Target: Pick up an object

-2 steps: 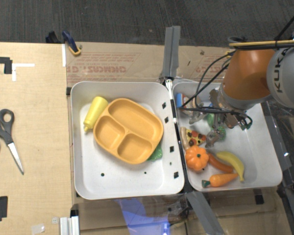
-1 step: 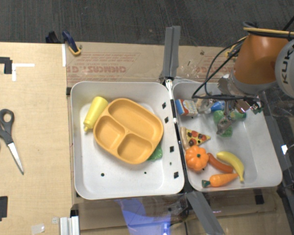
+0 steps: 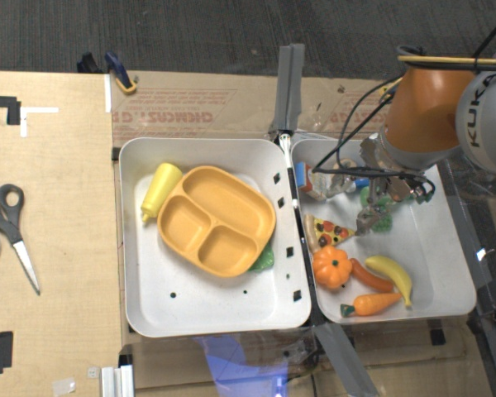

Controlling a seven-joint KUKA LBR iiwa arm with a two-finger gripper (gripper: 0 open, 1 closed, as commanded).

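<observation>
The 2-finger gripper (image 3: 369, 219) hangs low in the right white bin (image 3: 441, 246), upper centre of it; whether its fingers are apart or together cannot be told. Just below lie 1 pizza-slice toy (image 3: 326, 233), 1 orange pumpkin toy (image 3: 331, 268), 1 yellow banana (image 3: 397, 278) with its long axis running diagonally, and 2 orange carrots (image 3: 372, 303). Bare floor stays along the bin's right wall. The left white bin (image 3: 205, 308) holds 1 orange divided plate (image 3: 217, 220) and 1 yellow bottle (image 3: 159, 188).

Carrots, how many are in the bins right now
2, both in the right bin: one carrot between the pumpkin and the banana, another near the front wall. The arm may hide more.
</observation>
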